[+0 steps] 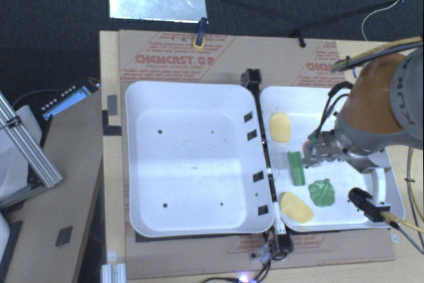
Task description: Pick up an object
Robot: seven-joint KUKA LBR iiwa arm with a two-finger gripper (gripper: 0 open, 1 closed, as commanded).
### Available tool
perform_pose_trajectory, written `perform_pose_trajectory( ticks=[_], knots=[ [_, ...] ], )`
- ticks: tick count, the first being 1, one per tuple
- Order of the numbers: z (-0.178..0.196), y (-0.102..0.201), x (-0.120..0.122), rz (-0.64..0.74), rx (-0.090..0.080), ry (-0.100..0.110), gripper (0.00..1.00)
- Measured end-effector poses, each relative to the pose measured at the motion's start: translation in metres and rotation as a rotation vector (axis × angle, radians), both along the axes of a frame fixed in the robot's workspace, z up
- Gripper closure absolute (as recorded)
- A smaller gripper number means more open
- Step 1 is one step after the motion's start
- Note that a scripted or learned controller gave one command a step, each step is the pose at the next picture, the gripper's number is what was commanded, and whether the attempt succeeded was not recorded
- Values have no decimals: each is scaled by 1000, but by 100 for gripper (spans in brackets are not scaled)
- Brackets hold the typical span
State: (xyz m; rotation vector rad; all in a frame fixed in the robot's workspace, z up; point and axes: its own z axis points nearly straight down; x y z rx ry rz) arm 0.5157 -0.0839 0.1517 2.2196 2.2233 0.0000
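The right bin [311, 97] holds several small objects. A yellow oval piece [280, 127] lies near its left wall at the back. A green stick [296, 168] lies lengthwise in the middle. A green leafy lump [322, 192] sits toward the front, and a second yellow piece [296, 207] rests at the front left corner. My gripper [314, 153] hangs low over the bin, just right of the green stick's far end. The wrist hides its fingers, and nothing is visibly held.
The left bin [192, 156] sits beside the right one, split from it by a black clip rail [260, 142]. The grey and orange arm [377, 103] covers the right bin's right side. Cardboard [225, 53] lies under both bins.
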Motion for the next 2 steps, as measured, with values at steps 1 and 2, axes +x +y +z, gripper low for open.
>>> perform_pose_trajectory(
  ticks=[1,2],
  knots=[
    [-63,1,-31,-2,1,3,100],
    [75,57,-26,10,2,-16,100]
  ],
)
